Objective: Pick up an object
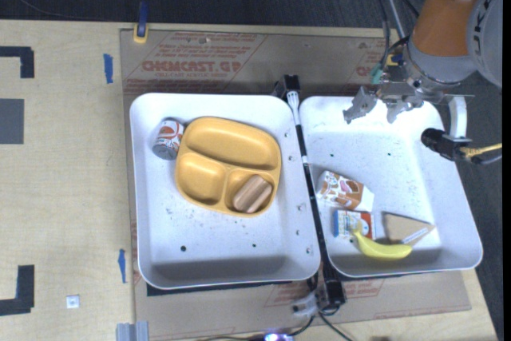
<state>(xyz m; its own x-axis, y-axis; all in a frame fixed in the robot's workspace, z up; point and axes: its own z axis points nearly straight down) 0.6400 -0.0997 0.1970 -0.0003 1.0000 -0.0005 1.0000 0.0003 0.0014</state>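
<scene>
1. The arm point(457, 16) comes in from the upper right, grey with that orange band, and its claw point(375, 105) hangs over the back edge of the right bin point(399, 152).
2. The claw's two fingers point(356, 107) look spread apart with nothing between them, though the angle makes it a bit hard to be sure how wide.
3. The right bin has its stuff bunched at the front: a banana point(382, 247) lying along the front wall, a small carton point(342, 191) with orange print just behind it, a blue-and-white packet point(348, 222) between the two, and a brown wedge-shaped piece point(405, 227) touching the banana's right end.
4. All of that sits well apart from the claw, which is at the opposite end of the bin.
5. The left bin point(215, 251) holds a yellow divided tray point(226, 161) with a hot dog bun point(252, 193) in its front right compartment.
6. A soda can point(167, 137) lies on its side, squeezed against the tray's left rim.
7. Both bins sit side by side on a cardboard sheet point(239, 60) on the worktop point(60, 196).
</scene>
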